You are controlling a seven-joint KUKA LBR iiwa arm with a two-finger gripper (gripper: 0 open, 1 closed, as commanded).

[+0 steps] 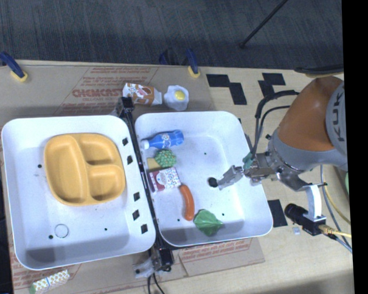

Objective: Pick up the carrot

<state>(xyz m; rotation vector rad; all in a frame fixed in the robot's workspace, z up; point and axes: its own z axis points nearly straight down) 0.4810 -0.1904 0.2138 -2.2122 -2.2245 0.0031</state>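
Currently, camera view: the carrot lies in the lower middle of the right bin, an orange stick running roughly top to bottom of the frame. A green leafy toy sits just beside its lower end, possibly touching. A red-and-white packet lies just above and left of its upper end. Further up the frame are a green bumpy item and a blue bottle. The left bin holds a yellow divided tray.

The gripper is inside the right bin, to the right of the carrot and slightly higher in the frame, near it but apart. The arm comes in from the right edge of the frame.

Risks, judged from this layout:
- Crowding. The leafy toy and the packet flank both ends of the carrot, so a descent off centre could catch one of them instead, or pin a neighbour against the carrot.
- Alignment. The carrot is slim and rounded; if the gripper closes along its length and not across it, it may roll or squirt out.
- The carrot lies fairly near the bin's lower wall, so a push could drive it into the corner.

Gripper state: nothing is visible between the tips and it touches no object that I can make out. How far open it is, I cannot tell; the tip reads as one dark blob at this angle.
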